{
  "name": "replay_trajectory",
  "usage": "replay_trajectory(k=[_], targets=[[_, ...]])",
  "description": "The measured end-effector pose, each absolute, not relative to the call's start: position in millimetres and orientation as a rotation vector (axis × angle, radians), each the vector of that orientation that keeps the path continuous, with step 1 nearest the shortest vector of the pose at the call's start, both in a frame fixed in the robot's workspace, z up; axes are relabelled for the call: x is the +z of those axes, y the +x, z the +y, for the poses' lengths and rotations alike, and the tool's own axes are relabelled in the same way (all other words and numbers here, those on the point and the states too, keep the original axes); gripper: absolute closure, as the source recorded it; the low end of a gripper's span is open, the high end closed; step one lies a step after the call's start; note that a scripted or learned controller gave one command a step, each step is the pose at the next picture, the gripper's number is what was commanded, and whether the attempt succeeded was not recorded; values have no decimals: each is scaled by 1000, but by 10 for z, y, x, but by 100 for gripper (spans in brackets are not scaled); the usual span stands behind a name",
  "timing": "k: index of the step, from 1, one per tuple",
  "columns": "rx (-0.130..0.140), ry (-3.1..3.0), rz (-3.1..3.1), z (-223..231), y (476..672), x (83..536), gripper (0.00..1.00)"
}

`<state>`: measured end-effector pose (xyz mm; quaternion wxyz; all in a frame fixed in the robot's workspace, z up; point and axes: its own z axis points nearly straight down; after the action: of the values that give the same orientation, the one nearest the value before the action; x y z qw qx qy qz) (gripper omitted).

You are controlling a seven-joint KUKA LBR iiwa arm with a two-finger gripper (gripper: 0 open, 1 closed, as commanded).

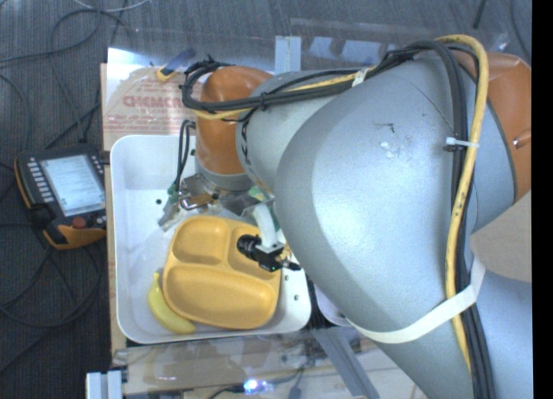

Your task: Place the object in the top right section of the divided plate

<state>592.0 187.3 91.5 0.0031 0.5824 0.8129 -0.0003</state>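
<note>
One gripper (179,202) is what I see at the end of the big grey robot arm (389,181). It stands low over the upper part of the shallow white plastic bin (128,233). I cannot tell how far it is open, or if it has hold of anything, because the wrist with its orange band (223,125) covers it from above. Just below the gripper, inside the same bin, lies the yellow divided plastic plate (216,289). Its upper-left section is close to the gripper, the wide lower section is toward the near wall of the bin, and the arm hides part of the upper-right section from me. The small curved yellow object (162,306), which looks like a banana, lies at the lower-left edge of the plate. It touches the plate and is partly under its rim, so it is not in any section of the plate. Behind the bin, at its far side, I see a flat pale printed cardboard sheet (138,110). To the left of the bench, a grey and orange control pendant with a screen (62,188) rests on the dark carpet floor (52,319). Thin black cables (78,4) run across this floor.
</note>
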Motion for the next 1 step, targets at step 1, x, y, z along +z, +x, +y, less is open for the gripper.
replay_trajectory(k=[1], targets=[[0, 1819, 2548, 1884, 5924, 1016, 100]])
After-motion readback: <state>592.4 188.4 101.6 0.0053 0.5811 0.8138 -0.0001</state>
